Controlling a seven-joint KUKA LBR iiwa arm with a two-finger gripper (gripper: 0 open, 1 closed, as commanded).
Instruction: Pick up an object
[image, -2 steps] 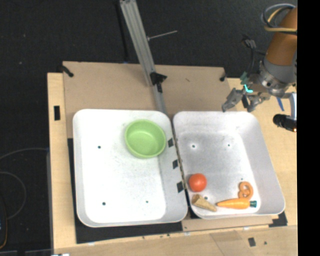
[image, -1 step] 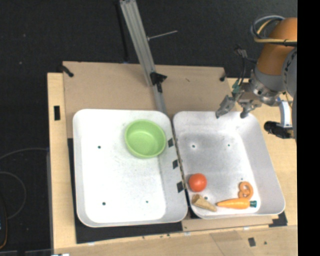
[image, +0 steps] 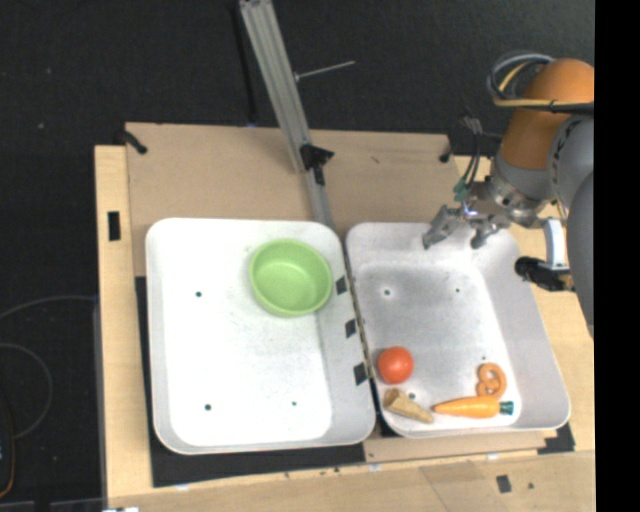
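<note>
**Gripper over right bin's far edge, nothing held**

Two white bins. Left bin (image: 180, 330): one green bowl (image: 290, 277), far right part. Right bin (image: 440, 300): one red tomato (image: 395, 364), one carrot (image: 466, 406), one orange pretzel-like ring (image: 490, 379), one tan wedge (image: 408, 405), all near edge. Gripper (image: 458, 231) fingers spread, well apart from tomato. No legible writing. Slanted metal pole (image: 285, 100) beyond bins
</note>
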